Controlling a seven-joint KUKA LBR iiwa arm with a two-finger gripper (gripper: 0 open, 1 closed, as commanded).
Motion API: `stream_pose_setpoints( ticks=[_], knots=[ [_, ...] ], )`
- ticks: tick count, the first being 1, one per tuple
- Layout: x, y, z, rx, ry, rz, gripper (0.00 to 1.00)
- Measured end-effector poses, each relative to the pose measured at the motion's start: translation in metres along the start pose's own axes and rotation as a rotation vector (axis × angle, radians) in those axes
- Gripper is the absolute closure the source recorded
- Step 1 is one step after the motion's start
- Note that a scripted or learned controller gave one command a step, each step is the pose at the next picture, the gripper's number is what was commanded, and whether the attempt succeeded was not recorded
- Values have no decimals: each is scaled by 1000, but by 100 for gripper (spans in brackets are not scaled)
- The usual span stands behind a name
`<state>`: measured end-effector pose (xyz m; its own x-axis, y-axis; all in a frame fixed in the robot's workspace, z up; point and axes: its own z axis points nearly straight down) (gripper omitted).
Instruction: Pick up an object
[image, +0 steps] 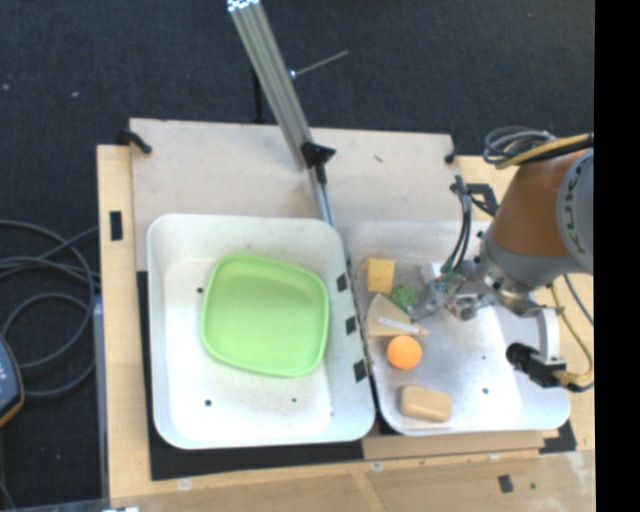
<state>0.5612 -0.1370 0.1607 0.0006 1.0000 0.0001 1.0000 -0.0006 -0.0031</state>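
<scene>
My gripper (443, 295) is low inside the right bin (500, 400), near its back middle, hanging from the grey and orange arm (535, 225) that reaches in from the right. Just left of it lies a small green object (404, 297). A yellow block (380, 274) sits further left by the bin's wall. A cream wedge (383, 320) lies below these, with an orange ball (404, 352) in front of it. A tan oval block (426, 403) rests near the bin's front edge. I see nothing lifted off the bin floor.
The left bin (180, 400) holds a light green square plate (265, 313). A slanted metal pole (280, 90) rises from behind the bins. Cables (40, 290) lie on the floor to the left.
</scene>
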Motion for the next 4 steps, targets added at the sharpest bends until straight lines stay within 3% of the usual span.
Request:
stream_pose_setpoints(
  ticks=[1, 2, 3, 4],
  knots=[
    [1, 6, 59, -4, 0, 0, 0],
    [1, 7, 58, -8, 0, 0, 0],
    [0, 8, 46, -11, -1, 2, 100],
    [-8, 5, -1, -8, -1, 1, 100]
  ],
)
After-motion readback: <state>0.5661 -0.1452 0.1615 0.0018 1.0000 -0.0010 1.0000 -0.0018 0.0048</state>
